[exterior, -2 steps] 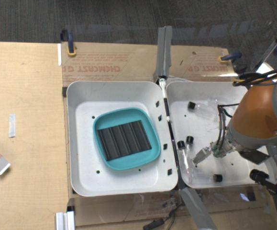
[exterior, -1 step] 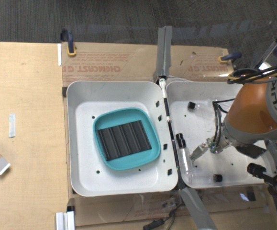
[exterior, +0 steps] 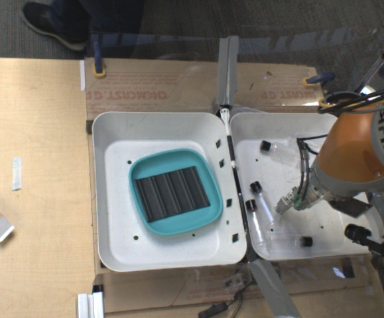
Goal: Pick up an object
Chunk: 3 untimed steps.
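While the gripper [exterior: 290, 203] hangs low in the right bin [exterior: 324, 121], fingers too blurred to tell their state, the nearest clear tube [exterior: 261, 204] lies just at its nine o'clock, long axis running roughly twelve to six along the bin's left wall.

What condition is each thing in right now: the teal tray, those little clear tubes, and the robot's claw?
Teal tray: lying flat in the left bin, turned slightly askew, dark ribbed insert facing up.
Clear tube: lying on its side by the right bin's left wall, black cap on.
Second clear tube: lying on its side near the bin's back, capped.
Gripper: low over the right bin, nothing visibly between its fingers.
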Each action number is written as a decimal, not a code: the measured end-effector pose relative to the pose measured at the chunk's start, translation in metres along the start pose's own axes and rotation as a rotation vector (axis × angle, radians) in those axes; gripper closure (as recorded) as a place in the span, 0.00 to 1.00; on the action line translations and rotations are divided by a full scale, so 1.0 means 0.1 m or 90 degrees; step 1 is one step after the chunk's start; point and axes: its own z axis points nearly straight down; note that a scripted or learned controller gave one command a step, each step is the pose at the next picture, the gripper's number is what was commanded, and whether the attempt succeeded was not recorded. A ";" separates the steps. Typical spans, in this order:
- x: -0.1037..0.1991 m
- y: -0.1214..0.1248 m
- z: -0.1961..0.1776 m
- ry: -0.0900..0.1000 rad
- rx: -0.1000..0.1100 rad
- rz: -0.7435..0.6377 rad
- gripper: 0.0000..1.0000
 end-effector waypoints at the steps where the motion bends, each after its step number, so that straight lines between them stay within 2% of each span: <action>1: 0.00 0.00 0.00 0.000 0.000 0.000 0.00; 2: 0.08 -0.15 0.08 -0.002 -0.001 -0.072 0.00; 3: -0.21 -0.27 0.08 0.000 -0.001 -0.272 0.00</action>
